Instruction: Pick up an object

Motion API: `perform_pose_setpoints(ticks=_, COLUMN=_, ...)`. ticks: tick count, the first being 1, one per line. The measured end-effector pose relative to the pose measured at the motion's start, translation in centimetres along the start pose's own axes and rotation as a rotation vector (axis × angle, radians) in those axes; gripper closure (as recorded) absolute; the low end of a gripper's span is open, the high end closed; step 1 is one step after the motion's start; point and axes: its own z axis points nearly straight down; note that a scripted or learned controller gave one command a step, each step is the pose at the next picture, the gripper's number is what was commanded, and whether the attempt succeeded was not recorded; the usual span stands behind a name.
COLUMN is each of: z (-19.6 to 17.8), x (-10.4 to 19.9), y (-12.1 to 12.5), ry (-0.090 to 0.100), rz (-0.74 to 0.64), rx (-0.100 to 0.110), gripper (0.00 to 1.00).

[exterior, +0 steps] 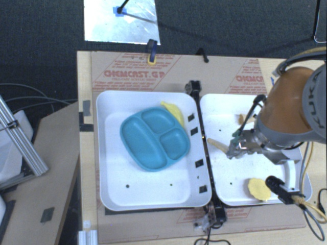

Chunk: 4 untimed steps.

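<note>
In the left bin (110, 188) we see a blue tray (153, 138), with a yellow thing (175, 111) peeking out at its 1 o'clock. In the right bin (225, 111) the jaws (233, 151) hang low by a tan stick (217, 145); we cannot tell if they pinch. A yellow lump (259, 189) lies at their 5 o'clock.

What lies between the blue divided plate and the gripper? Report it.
In the camera view, between the blue divided plate and the gripper runs the black clipped seam where the two white bins meet, then a tan stick-like piece on the right bin's floor.
</note>
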Motion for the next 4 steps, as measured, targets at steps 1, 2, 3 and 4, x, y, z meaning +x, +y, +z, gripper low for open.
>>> perform_pose_setpoints(ticks=1, z=-5.3, x=3.5, y=-0.4, ry=-0.001, rz=0.0, rx=-0.003, gripper=1.0)
perform_pose_setpoints(ticks=2, z=-4.7, x=11.1, y=-0.4, ry=0.001, rz=-0.005, rx=-0.001, gripper=1.0)
perform_pose_setpoints(ticks=3, z=-6.8, x=16.6, y=2.4, ry=0.001, rz=-0.003, rx=-0.004, gripper=1.0)
perform_pose_setpoints(ticks=4, z=-10.3, x=12.7, y=-0.4, ry=-0.001, rz=0.006, rx=-0.002, gripper=1.0)
